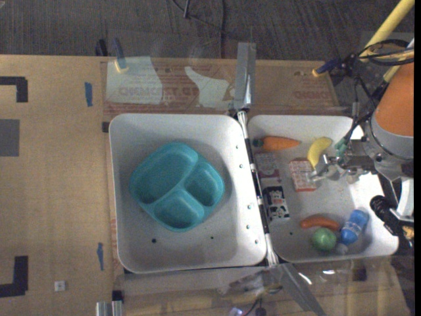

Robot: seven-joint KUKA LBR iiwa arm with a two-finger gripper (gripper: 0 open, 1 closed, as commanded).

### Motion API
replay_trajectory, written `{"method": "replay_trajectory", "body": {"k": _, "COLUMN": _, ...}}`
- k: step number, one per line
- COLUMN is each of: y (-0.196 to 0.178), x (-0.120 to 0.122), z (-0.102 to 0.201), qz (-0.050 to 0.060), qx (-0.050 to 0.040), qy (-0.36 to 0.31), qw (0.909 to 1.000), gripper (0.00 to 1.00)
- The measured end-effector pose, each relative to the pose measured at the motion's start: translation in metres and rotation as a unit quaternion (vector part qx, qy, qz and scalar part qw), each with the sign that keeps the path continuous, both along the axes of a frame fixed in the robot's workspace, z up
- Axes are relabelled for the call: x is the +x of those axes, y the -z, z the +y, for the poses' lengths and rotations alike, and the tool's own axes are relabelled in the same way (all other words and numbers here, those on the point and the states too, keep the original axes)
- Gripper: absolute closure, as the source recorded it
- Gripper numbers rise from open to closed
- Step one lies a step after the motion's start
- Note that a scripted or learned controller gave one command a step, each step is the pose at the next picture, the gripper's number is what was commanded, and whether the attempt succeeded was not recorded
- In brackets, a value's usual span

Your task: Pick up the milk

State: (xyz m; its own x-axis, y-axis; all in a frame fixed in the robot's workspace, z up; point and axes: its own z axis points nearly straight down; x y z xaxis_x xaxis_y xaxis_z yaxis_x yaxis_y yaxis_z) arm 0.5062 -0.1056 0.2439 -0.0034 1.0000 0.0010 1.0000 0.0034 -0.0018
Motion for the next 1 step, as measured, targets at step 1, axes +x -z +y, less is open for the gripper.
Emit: {"method": "replay_trajectory", "body": {"k": 1, "y": -0.0099, "x": 0.0006, "z": -0.0011, "qz": -0.001, "qx": -0.0003, "qy": 0.001, "qw": 1.0000, "gripper": 1.00}}
